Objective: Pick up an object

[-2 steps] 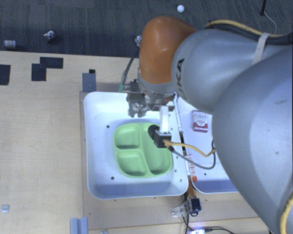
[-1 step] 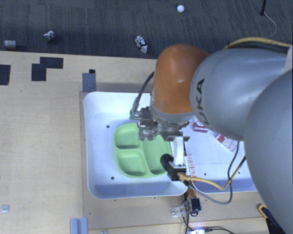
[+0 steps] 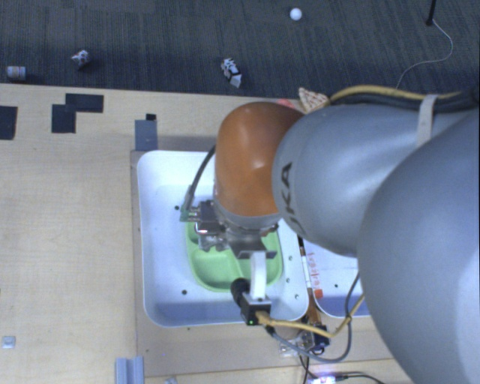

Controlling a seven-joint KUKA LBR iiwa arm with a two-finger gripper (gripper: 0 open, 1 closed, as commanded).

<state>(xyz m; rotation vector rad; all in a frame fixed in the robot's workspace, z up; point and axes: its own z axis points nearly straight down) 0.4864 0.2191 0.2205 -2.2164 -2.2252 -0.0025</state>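
Camera view, looking down at a slant: the grey arm [image 3: 375,195] comes in from the right and covers much of the right half of the picture. Its orange band [image 3: 251,161] sits above the wrist, which points down into the left white bin [image 3: 161,225].

Task's thing: a pale green bowl or dish [image 3: 210,270] lies in the left bin, toward the bin's right side and nearer its front wall. Only part of the bowl's rim and inside shows; the rest is hidden under the wrist.

Gripper [image 3: 236,251]: it hangs directly over the green bowl, its metal body overlapping the bowl's upper and middle part. Whether it is released, clenched or grasping anything I cannot tell, since the wrist and band hide its tip from this angle. Contact between gripper and bowl cannot be judged either.

A black block with a white strip [image 3: 255,289] hangs off the wrist on the near side, over the bowl's lower right edge, and a yellow cable [image 3: 300,326] runs from it toward the bench's front.

The second bin [image 3: 337,296] to the right shows as a small white corner below the arm.

On the dark floor beyond the bench lie 3 small scraps [image 3: 231,71] and 1 white ball [image 3: 295,13].
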